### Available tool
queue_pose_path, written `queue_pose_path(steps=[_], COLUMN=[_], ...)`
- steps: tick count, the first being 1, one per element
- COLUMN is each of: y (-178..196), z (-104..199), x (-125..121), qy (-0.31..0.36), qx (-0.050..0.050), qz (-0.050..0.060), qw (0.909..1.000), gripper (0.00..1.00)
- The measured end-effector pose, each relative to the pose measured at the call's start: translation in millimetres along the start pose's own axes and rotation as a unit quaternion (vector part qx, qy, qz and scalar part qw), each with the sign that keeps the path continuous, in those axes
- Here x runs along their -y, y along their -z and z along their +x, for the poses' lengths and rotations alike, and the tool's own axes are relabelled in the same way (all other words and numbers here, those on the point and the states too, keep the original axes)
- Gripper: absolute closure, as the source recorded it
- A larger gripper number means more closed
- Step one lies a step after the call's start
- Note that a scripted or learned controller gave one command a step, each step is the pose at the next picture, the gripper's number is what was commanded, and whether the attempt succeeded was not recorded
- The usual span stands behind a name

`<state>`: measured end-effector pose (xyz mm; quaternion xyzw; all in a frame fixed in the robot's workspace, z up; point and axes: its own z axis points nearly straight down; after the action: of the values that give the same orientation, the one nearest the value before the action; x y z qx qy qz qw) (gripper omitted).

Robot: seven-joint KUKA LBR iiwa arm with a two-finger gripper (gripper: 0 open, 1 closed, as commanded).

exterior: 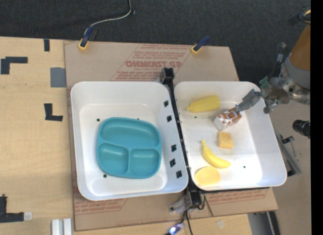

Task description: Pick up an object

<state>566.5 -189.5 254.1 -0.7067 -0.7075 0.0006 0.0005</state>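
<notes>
The right bin (262,143) holds several toy foods. They are a long yellow piece (203,104) at the back, a small white and brown block (227,119), an orange-yellow cube (225,140), a banana (214,156) and a round yellow slice (207,176) at the front. My gripper (252,106) hangs over the bin's back right part. It is open, with nothing between its fingers. One grey finger (246,101) slants down to the left, and its tip is close to the white and brown block.
The left bin (83,128) holds a teal divided plate (128,147). A black divider (174,128) runs between the bins. Both bins rest on a cardboard sheet (151,62) held by clamps. The arm's body (298,77) is at the right edge.
</notes>
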Motion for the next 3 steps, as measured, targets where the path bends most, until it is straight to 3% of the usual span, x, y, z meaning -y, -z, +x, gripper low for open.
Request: queue_pose_path(steps=[1, 2, 3], y=[-145.2, -151.5, -139.0], z=[17.0, 17.8, 18.0], x=[-61.4, -34.8, -36.4], qy=[0.001, 0.001, 0.002], qx=[0.004, 0.006, 0.007], qz=[-0.011, -0.017, -0.02], qw=[0.9999, 0.9998, 0.9998], gripper=[0.0, 0.0, 1.0])
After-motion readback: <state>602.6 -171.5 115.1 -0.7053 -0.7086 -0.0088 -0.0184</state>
